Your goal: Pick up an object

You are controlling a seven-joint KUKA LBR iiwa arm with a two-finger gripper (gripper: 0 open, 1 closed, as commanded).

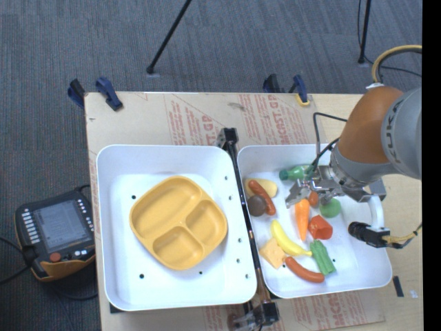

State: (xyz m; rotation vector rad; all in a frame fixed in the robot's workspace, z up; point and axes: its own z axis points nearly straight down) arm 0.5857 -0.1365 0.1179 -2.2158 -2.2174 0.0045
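Even, soft overhead light, with a slightly soft picture.

My view is evenly lit: the white bins (114, 185) read bright without harsh glare, and the yellow tray (178, 221) throws only a faint shadow. The grey carpet (207, 40) at the far side looks dimmer. Fine detail is a little blurred, so small items near my wrist smear together.

Worktop (172, 116): a pale board printed with red lettering, set over dark carpet. Blue clamps (108, 92) grip its far edge at the left, and a further pair (298, 87) at the right. Two shallow white bins rest directly on it, side by side and touching along a dark central strip: the left bin (114, 254) and the right bin (375, 271).
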